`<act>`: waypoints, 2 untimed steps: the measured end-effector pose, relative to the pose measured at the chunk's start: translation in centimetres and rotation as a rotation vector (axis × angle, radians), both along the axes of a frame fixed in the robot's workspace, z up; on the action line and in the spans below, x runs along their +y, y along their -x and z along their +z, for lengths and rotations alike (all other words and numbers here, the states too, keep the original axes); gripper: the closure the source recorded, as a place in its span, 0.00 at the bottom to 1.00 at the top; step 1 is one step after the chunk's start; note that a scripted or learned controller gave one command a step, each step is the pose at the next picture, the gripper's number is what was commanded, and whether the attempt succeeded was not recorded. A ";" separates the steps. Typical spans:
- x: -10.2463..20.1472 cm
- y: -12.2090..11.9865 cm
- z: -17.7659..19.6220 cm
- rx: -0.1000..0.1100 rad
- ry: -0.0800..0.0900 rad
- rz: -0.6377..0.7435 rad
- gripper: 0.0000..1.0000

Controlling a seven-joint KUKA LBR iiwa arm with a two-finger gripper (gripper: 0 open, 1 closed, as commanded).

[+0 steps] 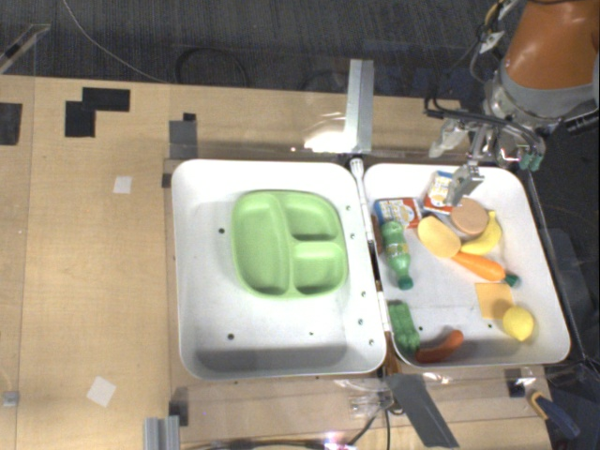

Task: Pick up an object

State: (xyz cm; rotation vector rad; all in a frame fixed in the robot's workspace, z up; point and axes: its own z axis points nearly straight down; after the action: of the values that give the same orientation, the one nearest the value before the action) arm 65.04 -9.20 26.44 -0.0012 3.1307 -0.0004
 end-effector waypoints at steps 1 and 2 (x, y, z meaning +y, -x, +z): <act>1.5 7.6 -7.3 0.010 -0.001 0.049 0.00; 0.2 15.1 -16.9 -0.002 0.002 0.091 0.00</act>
State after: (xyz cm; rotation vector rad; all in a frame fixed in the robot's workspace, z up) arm 49.89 -9.04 9.55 -0.1430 3.1251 -0.0022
